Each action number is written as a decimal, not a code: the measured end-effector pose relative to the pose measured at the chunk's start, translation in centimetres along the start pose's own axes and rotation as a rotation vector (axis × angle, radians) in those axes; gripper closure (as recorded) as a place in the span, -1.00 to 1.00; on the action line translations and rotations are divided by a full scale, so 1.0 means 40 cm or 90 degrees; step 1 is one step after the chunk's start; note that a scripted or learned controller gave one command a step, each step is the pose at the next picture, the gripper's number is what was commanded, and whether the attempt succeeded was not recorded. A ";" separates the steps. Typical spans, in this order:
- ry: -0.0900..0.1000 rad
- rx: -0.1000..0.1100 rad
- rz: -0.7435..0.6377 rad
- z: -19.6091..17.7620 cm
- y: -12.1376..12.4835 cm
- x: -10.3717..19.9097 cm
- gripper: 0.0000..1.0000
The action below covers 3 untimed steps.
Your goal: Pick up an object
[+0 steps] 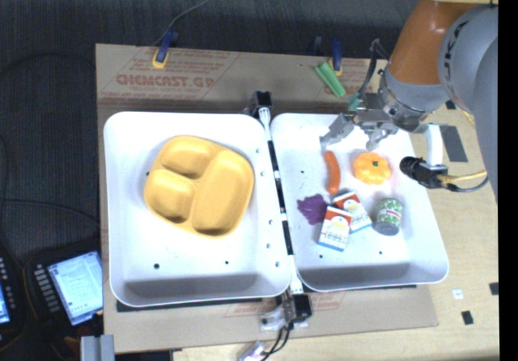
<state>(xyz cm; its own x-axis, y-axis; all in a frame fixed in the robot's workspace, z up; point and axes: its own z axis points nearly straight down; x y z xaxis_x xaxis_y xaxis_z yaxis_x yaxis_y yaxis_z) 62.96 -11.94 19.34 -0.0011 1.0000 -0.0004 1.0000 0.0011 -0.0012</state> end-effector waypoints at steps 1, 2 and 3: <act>-0.001 -0.004 0.000 0.263 -0.084 0.046 -1.00; -0.001 -0.008 0.001 0.233 -0.080 0.044 1.00; 0.000 -0.001 -0.001 0.021 -0.210 0.210 1.00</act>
<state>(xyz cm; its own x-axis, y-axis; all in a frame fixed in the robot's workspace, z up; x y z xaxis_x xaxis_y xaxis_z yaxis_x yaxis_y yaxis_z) 54.57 -3.57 18.49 -0.0023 1.0000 0.0003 1.0000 0.0023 0.0005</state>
